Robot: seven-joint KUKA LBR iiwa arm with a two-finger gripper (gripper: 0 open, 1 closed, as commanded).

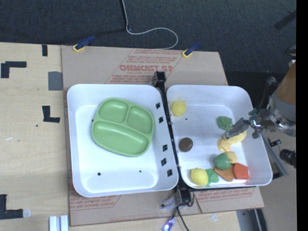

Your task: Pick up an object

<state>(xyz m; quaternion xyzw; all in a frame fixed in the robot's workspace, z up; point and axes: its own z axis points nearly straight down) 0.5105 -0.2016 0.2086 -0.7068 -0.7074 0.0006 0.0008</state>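
The right bin [207, 91] holds small toy foods. A yellow ball [178, 108] lies near its top left and a brown round piece [186, 144] sits by the divider. A green broccoli piece [224, 122] lies at mid right, with a yellow banana-like piece [231, 138] just below it. Along the front are a yellow lemon [199, 176], a green pepper [222, 161] and an orange piece [240, 171]. My gripper [237, 128] reaches in from the right, its dark fingers low over the yellow banana-like piece, beside the broccoli.
The left bin [79, 143] carries a green divided plate [123, 126]. Both bins rest on cardboard over a wooden bench. A white cable [144, 31] loops over the dark floor at the back.
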